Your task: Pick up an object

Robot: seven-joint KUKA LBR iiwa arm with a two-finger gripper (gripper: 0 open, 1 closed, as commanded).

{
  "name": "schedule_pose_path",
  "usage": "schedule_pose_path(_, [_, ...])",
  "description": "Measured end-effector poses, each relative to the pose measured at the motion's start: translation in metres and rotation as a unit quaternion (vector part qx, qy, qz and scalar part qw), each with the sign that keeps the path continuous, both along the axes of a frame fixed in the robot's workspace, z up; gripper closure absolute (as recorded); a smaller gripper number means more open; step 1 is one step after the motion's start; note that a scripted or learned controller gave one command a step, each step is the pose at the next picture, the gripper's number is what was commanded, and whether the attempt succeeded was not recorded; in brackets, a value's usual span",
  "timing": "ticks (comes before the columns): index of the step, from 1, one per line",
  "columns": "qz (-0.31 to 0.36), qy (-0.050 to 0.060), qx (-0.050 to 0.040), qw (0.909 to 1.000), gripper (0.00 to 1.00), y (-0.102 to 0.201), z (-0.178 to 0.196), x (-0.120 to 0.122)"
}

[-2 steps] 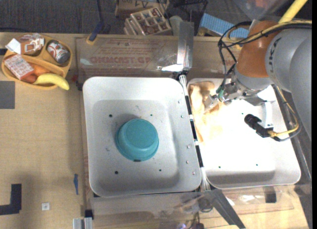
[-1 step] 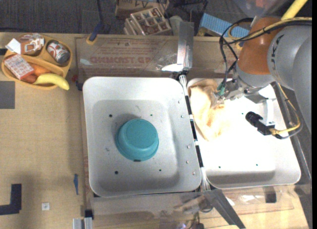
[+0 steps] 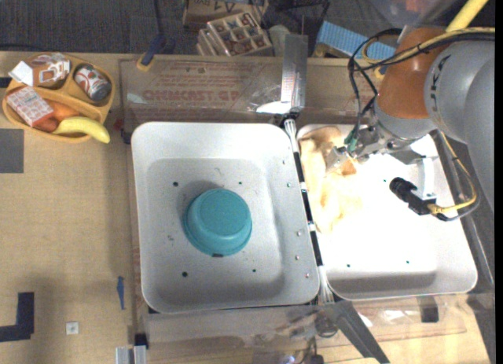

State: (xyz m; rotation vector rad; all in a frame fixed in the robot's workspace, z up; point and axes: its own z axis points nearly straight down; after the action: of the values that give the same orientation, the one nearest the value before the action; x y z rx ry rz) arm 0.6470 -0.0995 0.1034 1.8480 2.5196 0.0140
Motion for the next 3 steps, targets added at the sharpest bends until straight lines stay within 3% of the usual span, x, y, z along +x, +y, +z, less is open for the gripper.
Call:
schedule_pose_path(1, [0.000,-0.002,-0.0009,1.0000,1.00,-0.001,0.011,0.001])
schedule_pose_path(2, [0.000,-0.003,-0.0010,1.0000,0.00,-0.001,0.011,0.001])
schedule_pose_path(3, [-0.020,0.008,0.0016,0.9998,0.00,-0.009,-0.013,0.022])
